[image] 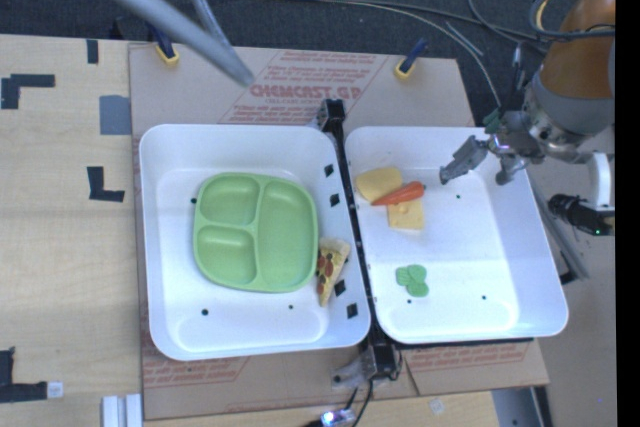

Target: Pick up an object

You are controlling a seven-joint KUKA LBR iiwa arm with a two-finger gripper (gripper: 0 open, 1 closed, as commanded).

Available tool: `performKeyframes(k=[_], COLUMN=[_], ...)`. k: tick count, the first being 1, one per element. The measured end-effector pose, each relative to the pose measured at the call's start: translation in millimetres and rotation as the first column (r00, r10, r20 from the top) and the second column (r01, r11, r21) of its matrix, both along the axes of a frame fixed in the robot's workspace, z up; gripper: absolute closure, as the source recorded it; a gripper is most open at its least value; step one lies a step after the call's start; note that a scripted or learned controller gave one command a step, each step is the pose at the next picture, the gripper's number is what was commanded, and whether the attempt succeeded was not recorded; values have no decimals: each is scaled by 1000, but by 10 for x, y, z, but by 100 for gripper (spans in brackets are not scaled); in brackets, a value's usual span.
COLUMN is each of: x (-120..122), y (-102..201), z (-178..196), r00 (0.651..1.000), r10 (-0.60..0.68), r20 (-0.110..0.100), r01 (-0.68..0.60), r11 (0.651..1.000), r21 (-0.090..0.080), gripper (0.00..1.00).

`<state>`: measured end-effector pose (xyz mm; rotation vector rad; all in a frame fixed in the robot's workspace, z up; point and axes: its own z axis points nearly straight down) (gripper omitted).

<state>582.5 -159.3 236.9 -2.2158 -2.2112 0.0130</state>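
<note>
In the right bin (520,275) lie a yellow cheese-like block (378,183), an orange carrot (399,195) across it, a second small yellow piece (406,216) and a green leafy piece (411,280). A pizza slice (331,268) leans against the right wall of the left bin (170,315), beside a green divided plate (255,231). My gripper (484,162) hovers over the right bin's upper right part, open, with nothing between its fingers. It sits to the right of the carrot and apart from it.
The grey arm with its orange band (590,10) enters from the right above the right bin's far corner. A black divider clip (331,115) stands between the bins at the back. Cables run behind the bins.
</note>
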Motion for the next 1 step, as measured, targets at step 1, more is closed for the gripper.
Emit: performKeyframes(k=[1], x=[25], y=[4], z=[73], r00=[1000], r10=[3], r20=[12], r01=[-3], r11=[1000], r21=[-2], gripper=[0])
